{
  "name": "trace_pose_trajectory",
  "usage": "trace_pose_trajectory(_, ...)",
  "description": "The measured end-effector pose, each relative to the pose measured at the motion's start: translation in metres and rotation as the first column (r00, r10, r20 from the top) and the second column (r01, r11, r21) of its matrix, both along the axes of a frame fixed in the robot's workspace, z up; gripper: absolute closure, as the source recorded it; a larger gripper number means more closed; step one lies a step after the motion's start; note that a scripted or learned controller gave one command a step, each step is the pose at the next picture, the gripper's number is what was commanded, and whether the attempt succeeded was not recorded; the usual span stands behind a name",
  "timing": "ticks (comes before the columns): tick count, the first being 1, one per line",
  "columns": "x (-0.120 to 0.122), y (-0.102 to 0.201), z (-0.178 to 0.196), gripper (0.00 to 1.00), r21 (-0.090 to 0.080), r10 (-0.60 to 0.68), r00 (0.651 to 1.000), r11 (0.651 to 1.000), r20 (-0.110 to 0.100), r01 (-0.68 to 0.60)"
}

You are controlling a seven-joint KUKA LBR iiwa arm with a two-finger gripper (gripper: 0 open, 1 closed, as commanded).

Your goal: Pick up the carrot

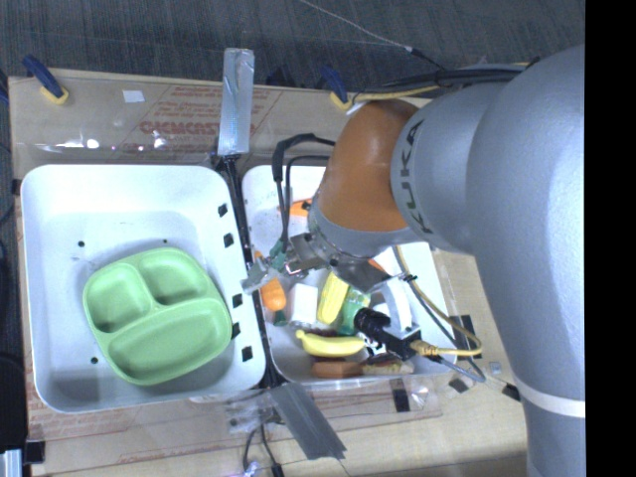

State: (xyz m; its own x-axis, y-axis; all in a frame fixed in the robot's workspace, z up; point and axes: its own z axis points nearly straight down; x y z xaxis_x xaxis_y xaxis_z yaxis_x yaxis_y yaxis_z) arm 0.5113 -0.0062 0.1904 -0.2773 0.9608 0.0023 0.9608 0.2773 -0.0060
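The carrot [273, 295] is a small orange piece lying at the left edge of the right bin [260, 192], close to the wall between the two bins. My gripper [281, 264] hangs directly above it, low in the bin, under the orange wrist band. The arm's bulk covers most of the right bin. From this angle I cannot make out whether the gripper touches the carrot.
A green divided plate [157, 312] lies in the left bin [60, 197]. In the right bin, a banana [331, 344], a yellow-green piece [332, 301] and a brown item [338, 369] sit near the front wall. Another orange bit [298, 207] peeks out behind the wrist.
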Motion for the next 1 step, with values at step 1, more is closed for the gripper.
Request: trace_pose_trajectory(1,0.0,0.0,0.0,0.0,0.0,0.0,1.0,1.0,0.0,0.0)
